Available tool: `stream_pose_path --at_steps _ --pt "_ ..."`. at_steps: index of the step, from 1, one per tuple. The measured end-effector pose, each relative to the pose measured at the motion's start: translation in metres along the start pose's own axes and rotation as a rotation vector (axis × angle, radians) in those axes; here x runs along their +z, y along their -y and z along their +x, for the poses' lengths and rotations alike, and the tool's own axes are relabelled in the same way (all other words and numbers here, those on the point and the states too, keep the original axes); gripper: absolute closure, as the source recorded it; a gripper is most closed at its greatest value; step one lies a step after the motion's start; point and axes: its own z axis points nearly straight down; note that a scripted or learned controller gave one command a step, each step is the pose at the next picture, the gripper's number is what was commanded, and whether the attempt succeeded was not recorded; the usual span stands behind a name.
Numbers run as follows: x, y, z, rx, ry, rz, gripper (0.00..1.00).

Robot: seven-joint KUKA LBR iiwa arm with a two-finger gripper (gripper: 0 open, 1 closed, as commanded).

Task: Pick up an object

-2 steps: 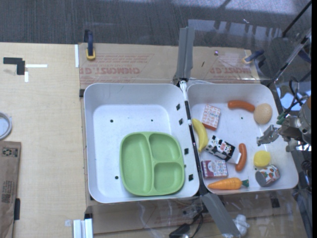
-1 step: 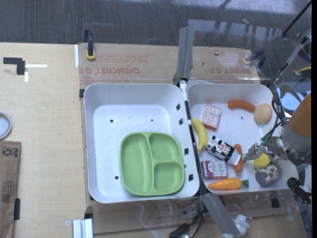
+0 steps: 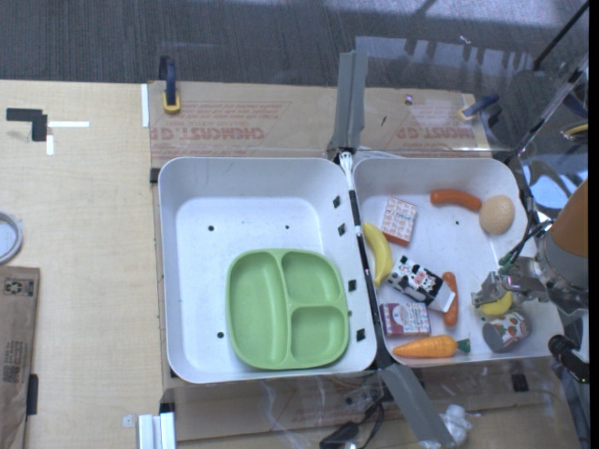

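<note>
Gripper (image 3: 496,297) low in right bin's (image 3: 440,171) far-right corner, fingers pinching small yellow toy (image 3: 499,303), apparently light, stiff, slick plastic; best squeezed across its middle.

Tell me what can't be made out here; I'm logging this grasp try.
- Pincer, camera view: whether it grips the small yellow item is too small and cluttered to tell.
- Arm: cut off by the right edge.
- Carton print: too small to read.
</note>
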Motion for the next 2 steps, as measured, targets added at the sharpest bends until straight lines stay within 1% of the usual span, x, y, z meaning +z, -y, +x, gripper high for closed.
stream_pose_path --at_steps 1,2 --pt "0.006 -0.008 0.030 -0.118 0.002 -0.005 1.00" --pt "-0.107 -0.018 0.074 0.046 0.004 -0.004 1.00"
